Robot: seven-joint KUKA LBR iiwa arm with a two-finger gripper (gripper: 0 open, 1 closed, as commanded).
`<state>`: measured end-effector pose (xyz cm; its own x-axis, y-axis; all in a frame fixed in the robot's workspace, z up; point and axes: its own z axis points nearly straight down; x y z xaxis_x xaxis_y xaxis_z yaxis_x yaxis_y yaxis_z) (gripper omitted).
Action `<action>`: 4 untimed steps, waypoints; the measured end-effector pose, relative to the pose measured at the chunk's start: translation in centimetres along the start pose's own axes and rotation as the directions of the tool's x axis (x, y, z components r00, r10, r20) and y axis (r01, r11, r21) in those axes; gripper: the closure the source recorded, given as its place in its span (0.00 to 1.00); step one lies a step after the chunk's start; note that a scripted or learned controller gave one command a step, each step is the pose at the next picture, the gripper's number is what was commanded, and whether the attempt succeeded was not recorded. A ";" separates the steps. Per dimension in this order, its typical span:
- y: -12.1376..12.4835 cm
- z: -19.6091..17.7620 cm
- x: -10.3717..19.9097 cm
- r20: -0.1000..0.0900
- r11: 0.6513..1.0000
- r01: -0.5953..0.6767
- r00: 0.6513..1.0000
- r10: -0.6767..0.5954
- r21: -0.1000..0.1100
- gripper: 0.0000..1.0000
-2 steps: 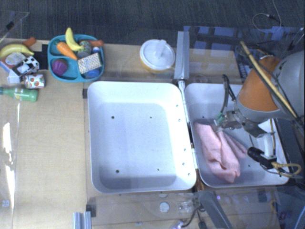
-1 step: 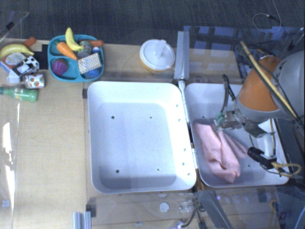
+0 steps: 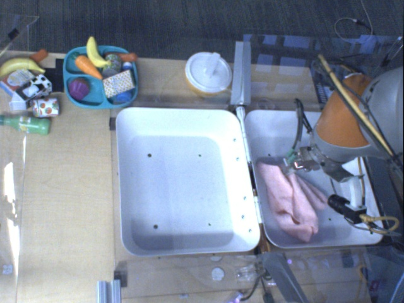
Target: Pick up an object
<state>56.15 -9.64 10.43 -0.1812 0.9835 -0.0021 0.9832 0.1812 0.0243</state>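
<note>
Pink cloth (image 3: 290, 197) beneath tool (image 3: 302, 163)

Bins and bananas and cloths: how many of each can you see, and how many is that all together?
White bins: 2, the left bin and the right bin
Bananas: 2, one on the blue tray and one at the bench's far left
Pink cloths: 1, the pink cloth in the right bin
Total: 5
</note>
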 end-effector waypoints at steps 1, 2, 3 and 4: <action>0.0 0.0 0.0 0.000 1.000 0.000 1.000 0.000 0.000 0.00; 0.0 0.0 0.0 0.000 1.000 0.000 1.000 0.000 0.000 0.00; 1.2 -7.9 4.0 0.001 0.991 -0.129 0.992 0.129 0.023 0.00; -0.1 -5.2 -0.9 -0.003 0.999 0.041 0.999 -0.041 0.025 0.00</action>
<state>56.07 -10.57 15.63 -0.2212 0.9752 0.0002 0.9752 0.2212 -0.0009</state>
